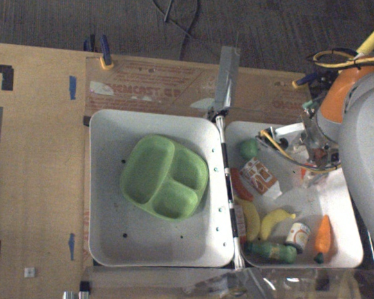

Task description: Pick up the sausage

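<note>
The pincer [316,163] hangs low over the far part of the right bin [353,210], at the end of the grey arm [369,128] with its orange band [338,99]; yellow cables [288,152] loop around the wrist and clutter the view, so I cannot tell how it stands, and nothing can be made out in its grasp.

Just to its left in the view lies a small carton with orange and white print [258,175], and beyond that, at the bin's far left corner, a green round item [249,148]. The sausage [240,184], as far as the picture allows, is the reddish tilted piece lying against the bin's left wall just beside the carton, well apart from the pincer.

Nearer the front of the same bin lie two bananas [252,220], a small can with a white label [297,236], a carrot [322,236] at the right and a green bottle-like item [274,251] along the front wall.

The left bin [103,229] holds a green divided plate [165,176] with three compartments, sitting at a tilt near the middle. Both bins rest on the brown counter [31,165], which carries black tape marks and blue tape strips.
</note>
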Motion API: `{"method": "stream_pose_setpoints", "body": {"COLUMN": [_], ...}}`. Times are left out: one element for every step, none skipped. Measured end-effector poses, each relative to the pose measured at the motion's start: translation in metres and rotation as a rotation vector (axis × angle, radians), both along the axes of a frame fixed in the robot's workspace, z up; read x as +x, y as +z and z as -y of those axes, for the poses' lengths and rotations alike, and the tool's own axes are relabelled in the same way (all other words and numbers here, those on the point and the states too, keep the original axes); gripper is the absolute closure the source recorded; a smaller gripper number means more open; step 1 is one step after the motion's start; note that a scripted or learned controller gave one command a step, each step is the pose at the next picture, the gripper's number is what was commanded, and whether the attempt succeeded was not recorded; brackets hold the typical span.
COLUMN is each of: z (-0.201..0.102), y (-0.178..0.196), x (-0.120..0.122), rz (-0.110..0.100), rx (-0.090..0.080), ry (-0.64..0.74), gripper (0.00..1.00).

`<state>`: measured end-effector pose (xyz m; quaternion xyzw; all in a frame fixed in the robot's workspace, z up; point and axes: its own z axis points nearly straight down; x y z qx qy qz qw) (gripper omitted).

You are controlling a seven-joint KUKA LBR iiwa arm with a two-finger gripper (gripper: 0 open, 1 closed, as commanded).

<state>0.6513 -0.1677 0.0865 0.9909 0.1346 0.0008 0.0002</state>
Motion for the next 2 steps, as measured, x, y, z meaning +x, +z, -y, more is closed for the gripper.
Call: {"method": "stream_pose_setpoints", "body": {"z": [-0.006,0.041], "y": [0.000,0.004], "x": [0.006,-0.078], "rz": [-0.002,0.012], "rx": [-0.002,0.019], "ry": [-0.048,0.311], "gripper": [0.00,0.00]}}
